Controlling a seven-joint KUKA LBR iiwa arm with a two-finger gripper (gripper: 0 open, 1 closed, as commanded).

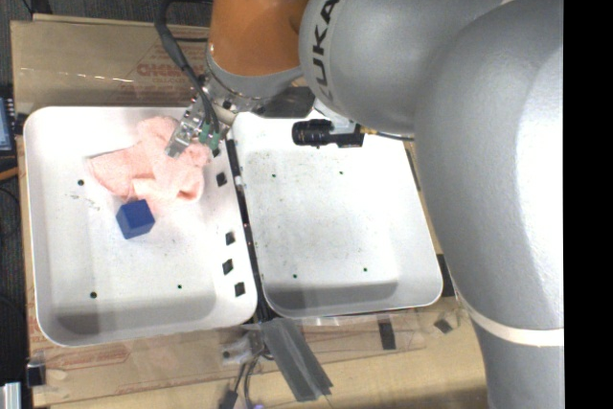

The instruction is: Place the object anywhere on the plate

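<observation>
The big grey arm [431, 110] sweeps in from the right of the frame and fills most of the upper right, its orange band [254, 14] sitting at top centre. Below that band, the gripper [192, 131] hangs over the upper right corner of the left bin [57, 302], right at the edge of a crumpled pink cloth [153, 166]. How the claw is set is anyone's guess from here; it is small, dark and tangled against the cloth, so I cannot tell whether it has hold of anything.

The pink cloth lies in the upper half of the left bin, spread toward the divider between the two bins. Just below it, touching or nearly touching its lower edge, sits a small blue block [135, 218]. No plate is obvious to me, unless the right bin [383, 287] counts as one.

My read: this is the picking stage, with the arm down at the cloth and nothing yet carried across. The next move calls for a firm pinch on the chosen object, a clean lift clear of the bin wall, then a short carry to the right of the frame. Loose cloth may slip or drag.
</observation>
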